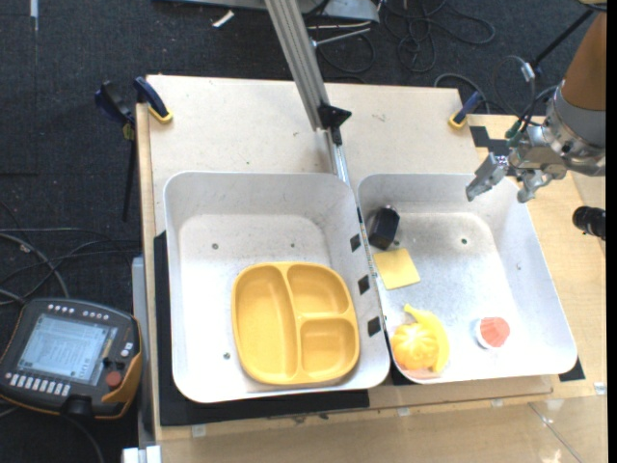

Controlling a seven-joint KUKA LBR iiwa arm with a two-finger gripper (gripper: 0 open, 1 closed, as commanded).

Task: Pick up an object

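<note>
My gripper [503,187] hangs above the far right rim of the right bin [453,234], fingers spread apart and nothing between them. In that bin lie a small black object [384,227] near the far left wall, a flat yellow square [398,268] just below it, a yellow and orange soft toy [420,343] at the front left, and a small red and white round piece [493,332] at the front right. All of these sit well below and left of the gripper.
The left bin [193,210] holds a yellow divided plate [294,322]. A metal pole [299,46] slants up from between the bins. Blue and yellow clamps [152,99] grip the bench's far corners. A teach pendant [67,355] lies on the floor at left.
</note>
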